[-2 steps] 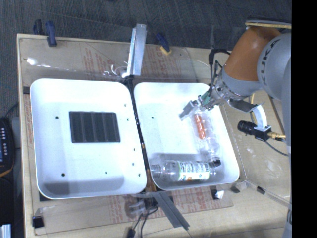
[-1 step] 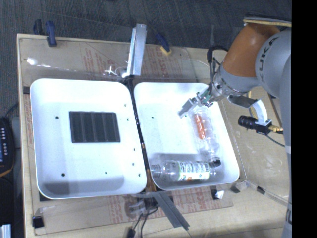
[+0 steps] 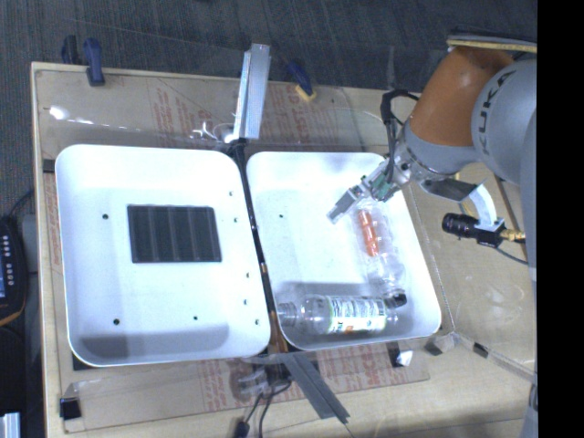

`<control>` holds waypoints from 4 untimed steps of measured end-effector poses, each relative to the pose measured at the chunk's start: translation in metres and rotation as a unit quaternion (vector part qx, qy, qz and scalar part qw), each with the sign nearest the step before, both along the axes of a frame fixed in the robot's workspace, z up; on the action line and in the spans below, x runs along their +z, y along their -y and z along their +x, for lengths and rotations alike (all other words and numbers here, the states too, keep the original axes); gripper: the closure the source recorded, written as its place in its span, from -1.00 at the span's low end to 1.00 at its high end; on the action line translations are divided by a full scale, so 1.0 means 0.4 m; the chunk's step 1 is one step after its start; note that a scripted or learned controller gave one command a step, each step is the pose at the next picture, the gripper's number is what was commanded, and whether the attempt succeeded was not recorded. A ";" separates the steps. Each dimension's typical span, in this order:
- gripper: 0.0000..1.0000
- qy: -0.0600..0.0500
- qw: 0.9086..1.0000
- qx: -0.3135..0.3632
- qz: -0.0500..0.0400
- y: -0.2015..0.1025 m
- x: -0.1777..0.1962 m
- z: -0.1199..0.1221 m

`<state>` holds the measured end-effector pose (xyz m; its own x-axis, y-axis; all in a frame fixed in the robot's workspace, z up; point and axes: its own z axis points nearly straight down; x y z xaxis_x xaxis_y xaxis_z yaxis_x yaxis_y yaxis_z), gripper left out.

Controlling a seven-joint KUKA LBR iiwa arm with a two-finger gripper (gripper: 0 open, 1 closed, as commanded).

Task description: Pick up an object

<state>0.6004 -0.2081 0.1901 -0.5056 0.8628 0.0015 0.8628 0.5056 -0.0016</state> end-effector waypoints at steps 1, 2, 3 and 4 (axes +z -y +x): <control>-1.00 -0.001 1.000 0.021 0.000 0.001 0.008 -0.046; -1.00 0.001 0.999 0.038 -0.001 0.001 -0.042 -0.003; -1.00 0.000 0.999 0.036 0.000 0.003 -0.046 -0.105; -1.00 0.001 0.999 -0.049 -0.001 0.005 -0.014 -0.054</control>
